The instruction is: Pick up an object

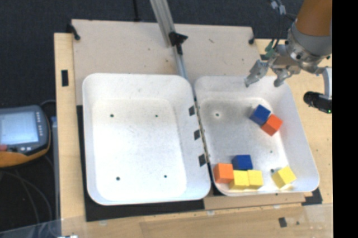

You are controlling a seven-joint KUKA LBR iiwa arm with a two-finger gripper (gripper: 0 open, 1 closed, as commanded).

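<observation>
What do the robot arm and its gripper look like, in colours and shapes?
The arm is a thick rounded cylinder with an orange band above a grey wrist section. Thin cables loop above its top. The gripper is metallic grey, with two slim fingers and small dark parts around its base.

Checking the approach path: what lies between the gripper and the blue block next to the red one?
In the camera view, just bare white bin floor lies between the open gripper and the blue block; the red block sits beyond it.
</observation>
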